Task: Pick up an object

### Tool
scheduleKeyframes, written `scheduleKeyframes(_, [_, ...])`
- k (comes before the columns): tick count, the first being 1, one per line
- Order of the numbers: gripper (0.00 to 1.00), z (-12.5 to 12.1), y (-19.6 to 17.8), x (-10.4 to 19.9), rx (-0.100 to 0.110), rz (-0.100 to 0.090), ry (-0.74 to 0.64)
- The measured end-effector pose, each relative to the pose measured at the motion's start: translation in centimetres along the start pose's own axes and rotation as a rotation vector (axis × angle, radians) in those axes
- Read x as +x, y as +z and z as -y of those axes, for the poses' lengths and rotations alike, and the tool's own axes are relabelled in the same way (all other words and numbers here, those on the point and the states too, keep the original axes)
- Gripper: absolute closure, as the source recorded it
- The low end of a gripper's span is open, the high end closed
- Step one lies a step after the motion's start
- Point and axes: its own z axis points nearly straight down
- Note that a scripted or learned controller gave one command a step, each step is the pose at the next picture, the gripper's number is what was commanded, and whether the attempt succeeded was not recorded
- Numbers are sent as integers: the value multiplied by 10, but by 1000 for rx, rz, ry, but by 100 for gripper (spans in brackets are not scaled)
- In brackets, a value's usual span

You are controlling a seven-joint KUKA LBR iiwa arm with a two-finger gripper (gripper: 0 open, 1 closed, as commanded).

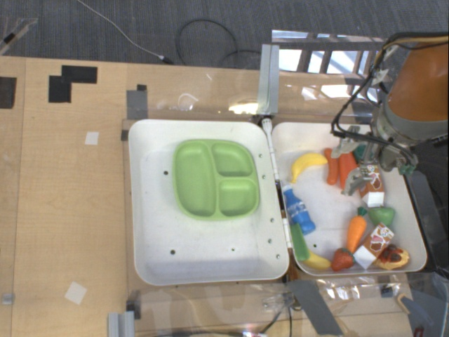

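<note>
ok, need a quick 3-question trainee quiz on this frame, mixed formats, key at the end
1. True or false: the green divided plate lies in the left bin.
2. Multiple choice: which item lies against the right bin's left wall, beside the divider? A) blue bottle B) banana C) carrot
3. Fill in: the gripper hangs over the ____ bin, near its upper right part.

Key: 1 true; 2 A; 3 right.
</note>
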Motion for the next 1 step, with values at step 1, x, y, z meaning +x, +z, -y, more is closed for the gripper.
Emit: scheduleKeyframes(1, [0, 24, 108, -9, 3, 10, 13])
